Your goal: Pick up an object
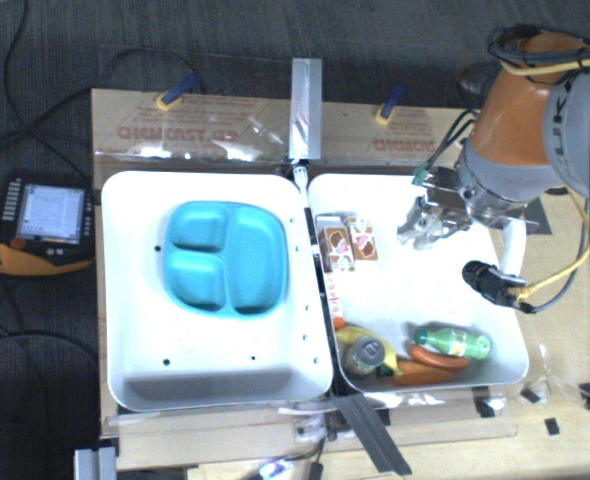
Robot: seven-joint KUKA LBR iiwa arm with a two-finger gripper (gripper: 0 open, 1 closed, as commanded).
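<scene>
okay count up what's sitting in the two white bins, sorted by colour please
Blue: 1, the divided tray
Green: 1, the bottle
Orange: 1, the carrot-like piece
Yellow: 1, the item with a grey cap
Brown and white: 1, the small packet
Total: 5

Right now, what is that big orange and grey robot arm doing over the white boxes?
The grey and orange robot arm's gripper hangs above the right white bin, trying to pick something up. It holds nothing between its fingers. Beside it in that bin lies a small brown patterned packet, and along the near edge sit a green plastic bottle and an orange carrot-shaped toy. The left white bin holds a blue divided plastic tray.
</scene>
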